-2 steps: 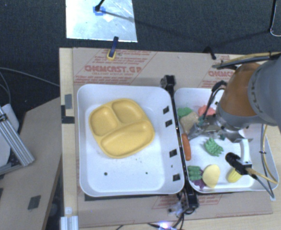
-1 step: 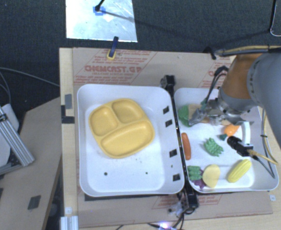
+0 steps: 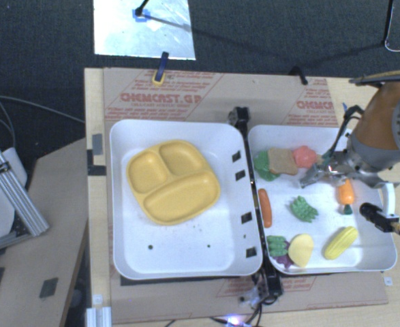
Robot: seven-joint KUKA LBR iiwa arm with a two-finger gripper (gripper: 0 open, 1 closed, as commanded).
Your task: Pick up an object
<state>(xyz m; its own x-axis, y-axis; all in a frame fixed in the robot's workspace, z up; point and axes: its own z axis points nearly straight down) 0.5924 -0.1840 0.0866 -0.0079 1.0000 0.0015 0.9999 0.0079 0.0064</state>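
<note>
I see two shallow white bins side by side on a tabletop (image 3: pixel 186 87) covered with brown cardboard that has red letters printed on it. The left bin (image 3: pixel 125 251) is smooth plastic and holds a yellow tray (image 3: pixel 172 181) with three rounded parts. The right bin (image 3: pixel 377 254) holds toy food: a flat brown bread slice (image 3: pixel 281 161) lying on a green leafy piece (image 3: pixel 262 165), a pink lump (image 3: pixel 305 157) just beside the bread, a long orange carrot (image 3: pixel 265 207) near the wall between the bins, a spiky green piece (image 3: pixel 303 209) in the middle, a small orange carrot (image 3: pixel 346 193), a bumpy yellow corn (image 3: pixel 340 242), a round yellow lemon (image 3: pixel 300 249) and a small green bunch (image 3: pixel 277 244) touching it. My end effector (image 3: pixel 315 176) sits low in the right bin, near the pink lump and the bread. I cannot tell if it is open or closed, and I see nothing in it. The floor is dark carpet with a shiny silver sheet (image 3: pixel 144 18) at the top.
</note>
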